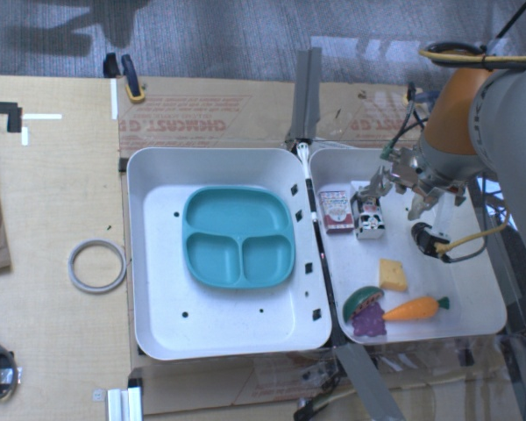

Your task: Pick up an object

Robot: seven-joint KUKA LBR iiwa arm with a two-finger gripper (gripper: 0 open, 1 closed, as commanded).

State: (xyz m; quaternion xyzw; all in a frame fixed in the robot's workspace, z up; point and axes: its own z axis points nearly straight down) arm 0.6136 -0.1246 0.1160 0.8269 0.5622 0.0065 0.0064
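Observation:
The right bin [482,314] holds several small things. A red and white box [336,209] lies at its left side, near the divider. A yellow wedge [392,274] sits in the middle, with an orange carrot [415,308] below it near the front wall. Left of the carrot are a watermelon slice [363,299] and a purple bunch [368,322]. My gripper [368,216] hangs low in the bin, just right of the red and white box and above the yellow wedge. Its tip looks black and white, and I cannot make out anything held in it.
The left bin [149,235] bears a teal divided plate [239,237]. A grey ring [97,265] lies on the bench to its left. A black cable loop [430,239] hangs from the wrist over the right bin. The arm's orange band [456,103] stands above the bin's back right corner.

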